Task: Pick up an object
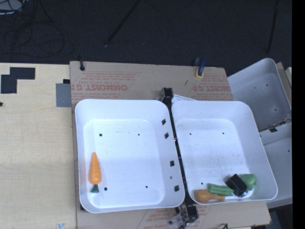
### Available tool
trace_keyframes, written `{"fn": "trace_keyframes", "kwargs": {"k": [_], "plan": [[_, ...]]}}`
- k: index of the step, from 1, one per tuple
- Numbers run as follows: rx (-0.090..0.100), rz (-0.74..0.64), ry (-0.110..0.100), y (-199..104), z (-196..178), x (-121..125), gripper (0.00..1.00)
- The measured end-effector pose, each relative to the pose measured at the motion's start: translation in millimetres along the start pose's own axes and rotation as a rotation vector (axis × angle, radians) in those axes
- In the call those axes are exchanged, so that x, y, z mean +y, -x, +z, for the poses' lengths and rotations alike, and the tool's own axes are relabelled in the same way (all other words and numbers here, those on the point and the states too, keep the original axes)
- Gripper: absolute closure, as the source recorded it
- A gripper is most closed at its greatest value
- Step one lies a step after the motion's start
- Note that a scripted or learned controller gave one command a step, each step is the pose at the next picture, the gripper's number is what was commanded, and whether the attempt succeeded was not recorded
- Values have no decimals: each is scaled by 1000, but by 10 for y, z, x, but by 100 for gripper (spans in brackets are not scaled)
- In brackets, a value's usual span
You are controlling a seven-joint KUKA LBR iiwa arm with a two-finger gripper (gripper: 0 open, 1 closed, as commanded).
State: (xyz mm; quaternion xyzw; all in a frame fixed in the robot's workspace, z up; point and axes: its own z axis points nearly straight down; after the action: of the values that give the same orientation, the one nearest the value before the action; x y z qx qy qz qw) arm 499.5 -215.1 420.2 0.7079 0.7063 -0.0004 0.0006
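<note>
Two white bins are seen side by side on a brown board, the left bin (121, 113) and the right bin (217, 116) joined along a black divider (174, 147). In the left bin a carrot (95, 169) lies near the wall at about 8 o'clock, its length running from 12 to 6 o'clock, with a small dark green stub at its lower end. In the right bin four things are gathered against the near wall at about 5 o'clock: an orange piece (208, 196) (pear-like in outline) lies lowest and furthest towards 9 o'clock, a green pod (219, 190) lies just above it and touching, a black block (236, 184) rests tilted over the pod's end, and a green lump (249, 180) is partly covered by the block at 3 o'clock of it. Pale wood bench (33, 147) extends at 9 o'clock of the board.
</note>
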Motion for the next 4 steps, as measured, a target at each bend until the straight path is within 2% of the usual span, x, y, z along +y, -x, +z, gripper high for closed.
{"fn": "trace_keyframes", "kwargs": {"k": [1,2,3,4], "plan": [[0,-8,3,-551,-798,-239,100],[1,-7,2,-952,-1200,-234,100],[2,-7,-4,-1417,-1173,-151,100],[1,10,-14,-144,-5,-258,100]]}}
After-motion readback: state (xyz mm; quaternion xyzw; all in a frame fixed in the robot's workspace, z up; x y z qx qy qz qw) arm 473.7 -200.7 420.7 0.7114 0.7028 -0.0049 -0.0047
